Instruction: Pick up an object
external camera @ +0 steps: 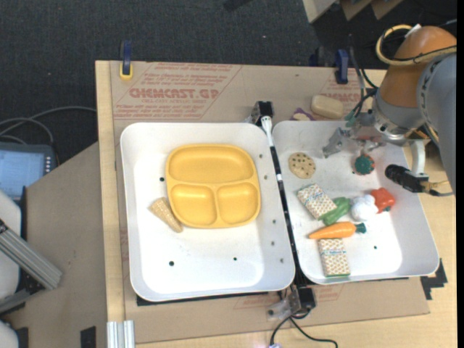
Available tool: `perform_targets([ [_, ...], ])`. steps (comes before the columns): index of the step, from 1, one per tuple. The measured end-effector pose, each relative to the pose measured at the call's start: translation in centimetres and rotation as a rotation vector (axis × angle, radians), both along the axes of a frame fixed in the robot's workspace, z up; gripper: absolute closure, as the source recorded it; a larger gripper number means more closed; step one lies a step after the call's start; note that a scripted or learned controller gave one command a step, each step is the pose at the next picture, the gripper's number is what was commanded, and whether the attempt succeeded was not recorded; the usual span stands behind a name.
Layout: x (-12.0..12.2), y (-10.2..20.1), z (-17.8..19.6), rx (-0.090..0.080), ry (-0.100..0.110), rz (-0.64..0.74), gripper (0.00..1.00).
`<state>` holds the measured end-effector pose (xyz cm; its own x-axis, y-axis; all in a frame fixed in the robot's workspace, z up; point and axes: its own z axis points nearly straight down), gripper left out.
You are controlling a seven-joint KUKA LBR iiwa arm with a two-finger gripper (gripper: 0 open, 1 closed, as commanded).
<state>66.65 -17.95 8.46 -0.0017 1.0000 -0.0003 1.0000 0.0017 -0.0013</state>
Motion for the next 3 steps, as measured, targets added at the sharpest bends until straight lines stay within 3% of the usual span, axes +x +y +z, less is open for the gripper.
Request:
perform_targets([
  [1, 0.0, -2.3, 0.1, -0.001, -0.004, -0.002, 0.00],
  [2, -9.8, 6.9, 0.0, 0.007, 0.009, 0.002, 0.00],
  [3, -16.1, 4.7, 0.0, 0.003, 0.006, -0.005, 0.00],
])
